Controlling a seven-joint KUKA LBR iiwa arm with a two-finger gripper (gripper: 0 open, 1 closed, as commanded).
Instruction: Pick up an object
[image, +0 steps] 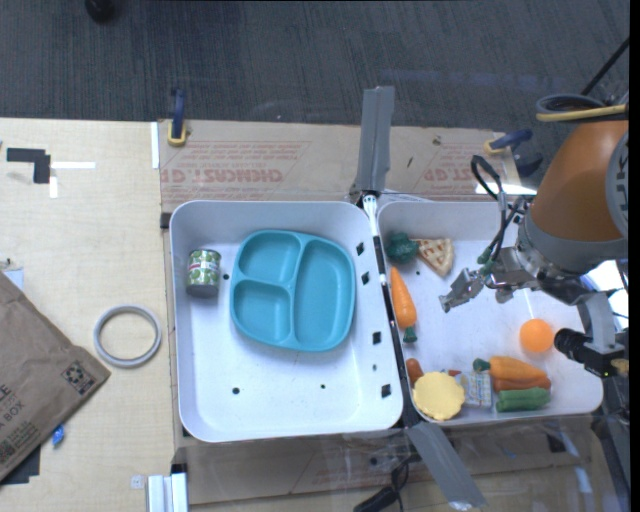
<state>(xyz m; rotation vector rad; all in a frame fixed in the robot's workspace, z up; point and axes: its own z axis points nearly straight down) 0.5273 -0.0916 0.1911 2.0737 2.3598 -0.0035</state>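
My gripper (460, 290) hangs over the middle of the right bin (455, 335), open, with nothing between its fingers. Left of it lies an orange carrot (402, 298). A pizza slice (436, 255) and a dark green toy (401, 245) sit at the bin's far left. An orange ball (537, 336) rests to the gripper's right. Along the near edge lie a yellow round piece (439, 396), a small packet (480, 388), another carrot (518, 371) and a green vegetable (520, 399).
The left bin (290, 400) holds a teal divided plate (295, 290) and a small green-labelled jar (203, 271). A tape ring (127, 334) and a cardboard box (35, 385) lie on the bench to the left. A grey divider (376, 140) stands between the bins.
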